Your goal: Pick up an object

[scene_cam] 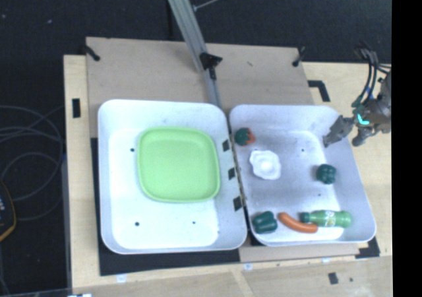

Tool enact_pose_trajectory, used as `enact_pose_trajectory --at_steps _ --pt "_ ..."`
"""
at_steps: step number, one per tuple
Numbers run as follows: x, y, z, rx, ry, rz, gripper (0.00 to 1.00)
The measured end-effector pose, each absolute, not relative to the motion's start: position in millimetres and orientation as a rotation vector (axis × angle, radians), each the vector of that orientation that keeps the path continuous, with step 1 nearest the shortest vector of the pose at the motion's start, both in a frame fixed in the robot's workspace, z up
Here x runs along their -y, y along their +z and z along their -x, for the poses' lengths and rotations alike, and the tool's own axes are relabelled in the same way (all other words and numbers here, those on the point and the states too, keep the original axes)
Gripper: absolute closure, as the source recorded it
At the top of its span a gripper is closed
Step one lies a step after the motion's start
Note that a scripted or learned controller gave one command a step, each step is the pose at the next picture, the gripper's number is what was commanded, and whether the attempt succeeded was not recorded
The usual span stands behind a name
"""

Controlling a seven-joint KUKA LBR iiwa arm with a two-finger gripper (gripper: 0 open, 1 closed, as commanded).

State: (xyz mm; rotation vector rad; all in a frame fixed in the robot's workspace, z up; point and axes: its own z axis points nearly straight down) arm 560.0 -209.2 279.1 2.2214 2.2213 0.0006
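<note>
My gripper hangs over the right bin's far right rim, open, with nothing between its fingers. In the right bin lie a white fried-egg piece, a small green and orange vegetable, a dark green round piece, a green pepper, an orange carrot and a green bottle. The round green piece is the nearest to the gripper, a little below and left of it.
The left bin holds a light green square plate. A grey pole slants in from the top to the gap between the bins. Cables lie on the dark floor at left.
</note>
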Motion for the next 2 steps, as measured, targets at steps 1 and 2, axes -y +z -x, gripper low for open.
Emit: enact_pose_trajectory --at_steps 1,2 --pt "209.2 279.0 -560.0 -2.221 0.001 -2.222 0.0" --pt "218.2 220.8 -558.5 -2.222 -0.004 -2.225 0.0"
